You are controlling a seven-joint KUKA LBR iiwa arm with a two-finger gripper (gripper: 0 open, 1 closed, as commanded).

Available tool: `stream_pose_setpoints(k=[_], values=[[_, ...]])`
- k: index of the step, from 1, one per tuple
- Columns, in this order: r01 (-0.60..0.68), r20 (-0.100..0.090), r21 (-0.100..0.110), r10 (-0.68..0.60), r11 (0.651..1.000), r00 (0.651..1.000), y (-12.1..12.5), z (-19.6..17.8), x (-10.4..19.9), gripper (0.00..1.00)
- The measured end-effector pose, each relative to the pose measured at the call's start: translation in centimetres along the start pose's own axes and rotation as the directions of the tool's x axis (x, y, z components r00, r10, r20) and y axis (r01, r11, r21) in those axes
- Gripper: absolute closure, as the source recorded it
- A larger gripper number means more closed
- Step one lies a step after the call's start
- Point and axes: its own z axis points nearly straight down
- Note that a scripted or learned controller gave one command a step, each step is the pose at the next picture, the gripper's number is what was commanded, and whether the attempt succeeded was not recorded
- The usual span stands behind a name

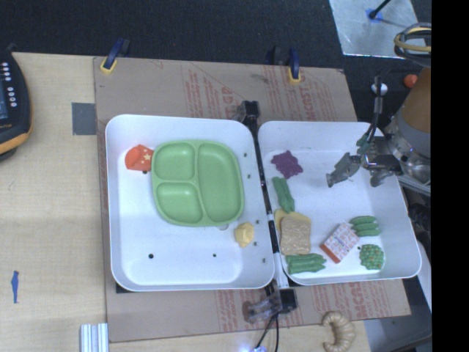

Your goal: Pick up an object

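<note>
My gripper (360,174) hangs over the upper right part of the right bin (322,138), fingers spread open with only white bin floor between them. To its left lies a purple piece (287,163), with a green pickle (283,193) below that. Toward the bin's front are a slice of bread (295,235), green beans (305,263), a red and white packet (340,242), green pods (364,225) and a round green piece (371,256).
The left bin (132,262) holds a green divided plate (198,182), a red piece (138,158) and a small yellow piece (244,233). A tan curled thing (338,330) lies on the bench in front of the bins. A control pendant (11,101) sits far left.
</note>
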Motion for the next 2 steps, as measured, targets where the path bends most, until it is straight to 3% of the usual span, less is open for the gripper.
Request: stream_pose_setpoints(k=[1,2], values=[[0.005,0.0,0.004,-0.005,1.0,1.0,5.6,10.2,3.1,0.0],[0.005,0.002,-0.001,-0.005,1.0,1.0,10.7,16.3,2.7,0.0]])
